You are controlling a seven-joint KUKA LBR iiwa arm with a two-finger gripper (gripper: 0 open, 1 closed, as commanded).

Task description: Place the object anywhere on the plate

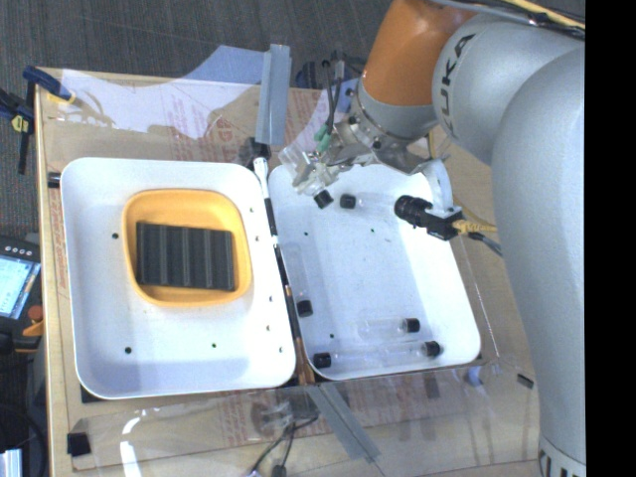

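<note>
arm bent low over right bin (452, 296), gripper (310, 172) state unclear

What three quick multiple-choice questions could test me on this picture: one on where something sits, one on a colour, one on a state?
1. Where is the plate?
A. left bin
B. right bin
C. on the floor

2. What colour is the plate's rim?
A. blue
B. yellow
C. green

3. What is lying on the plate?
A. a dark ridged block
B. a cup
C. a spoon

Key: 1 A, the plate rests in the left bin. 2 B, its rim is yellow around the dark ridged block. 3 A, the block lies in the plate's middle, while the gripper is over the right bin, at its far edge.
</note>
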